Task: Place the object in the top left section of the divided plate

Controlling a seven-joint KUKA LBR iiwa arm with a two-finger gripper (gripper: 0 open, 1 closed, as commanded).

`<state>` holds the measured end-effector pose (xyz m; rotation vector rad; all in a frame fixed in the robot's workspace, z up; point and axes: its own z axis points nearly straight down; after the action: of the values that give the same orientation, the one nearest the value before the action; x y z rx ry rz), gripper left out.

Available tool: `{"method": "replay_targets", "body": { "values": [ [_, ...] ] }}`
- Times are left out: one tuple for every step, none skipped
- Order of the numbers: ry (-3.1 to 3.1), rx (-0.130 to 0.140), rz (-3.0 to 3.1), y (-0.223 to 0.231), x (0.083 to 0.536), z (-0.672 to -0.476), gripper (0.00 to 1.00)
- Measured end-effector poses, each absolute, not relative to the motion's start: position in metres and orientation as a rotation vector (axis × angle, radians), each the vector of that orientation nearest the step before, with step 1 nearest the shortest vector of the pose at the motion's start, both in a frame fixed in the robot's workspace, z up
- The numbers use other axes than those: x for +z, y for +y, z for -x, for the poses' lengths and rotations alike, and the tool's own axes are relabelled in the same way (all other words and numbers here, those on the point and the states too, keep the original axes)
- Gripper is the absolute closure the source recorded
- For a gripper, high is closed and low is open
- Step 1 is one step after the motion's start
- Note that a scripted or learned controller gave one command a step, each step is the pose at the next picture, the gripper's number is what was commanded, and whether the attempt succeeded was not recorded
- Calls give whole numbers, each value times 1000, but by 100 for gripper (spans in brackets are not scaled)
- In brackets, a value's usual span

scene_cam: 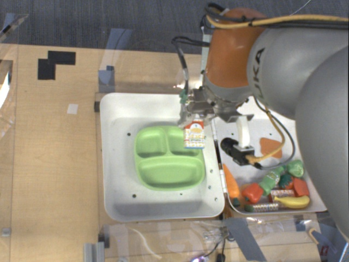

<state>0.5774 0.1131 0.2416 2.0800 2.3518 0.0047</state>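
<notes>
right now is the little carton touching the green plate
Cannot tell. In the camera view the carton hangs at the gripper, overlapping the green plate's top right rim, with no visible contact or gap.

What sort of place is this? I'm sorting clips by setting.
Probably a robotics lab bench: a grey arm over two white bins, a green divided plate, and toy food.

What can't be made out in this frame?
- Gripper: its grip on the small carton is too small and shadowed to read.
- Carton print: too small to read.
- Green divided plate: upper right section hidden behind the carton.
- Right bin: far side covered by the arm.
</notes>
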Motion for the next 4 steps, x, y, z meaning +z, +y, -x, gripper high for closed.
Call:
{"method": "replay_targets", "body": {
  "values": [
    [2321, 7, -2113, 169, 282, -627, 100],
    [2259, 5, -2182, 150, 286, -533, 100],
    [2224, 2, -2217, 189, 287, -572, 100],
    [2130, 0, -2309, 109, 196, -575, 100]
  ]
}}
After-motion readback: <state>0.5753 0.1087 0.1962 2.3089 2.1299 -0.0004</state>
